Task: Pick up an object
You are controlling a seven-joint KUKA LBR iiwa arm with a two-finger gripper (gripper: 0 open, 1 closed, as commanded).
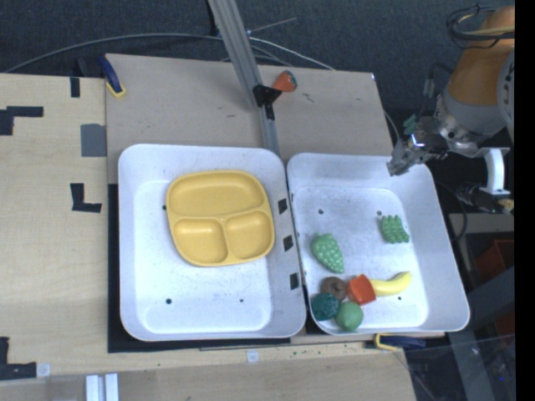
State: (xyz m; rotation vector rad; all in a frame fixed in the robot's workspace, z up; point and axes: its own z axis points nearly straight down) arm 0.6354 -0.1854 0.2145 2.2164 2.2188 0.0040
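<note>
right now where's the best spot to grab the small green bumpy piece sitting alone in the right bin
Probably across the middle of the small green bumpy piece, coming straight down. It lies flat on the right bin floor with open floor all round, well apart from the cluster by the banana. The gripper sits over the bin's far right corner.

Arm (489, 65) cut off by right edge.

Wooden bench (334, 111), pale top, scuffed. Two shallow white bins directly on it, side by side, touching at inner edges: left bin (142, 307), right bin (443, 299). A grey metal post (238, 36) slants across the bench's far part toward the bins' seam.
</note>
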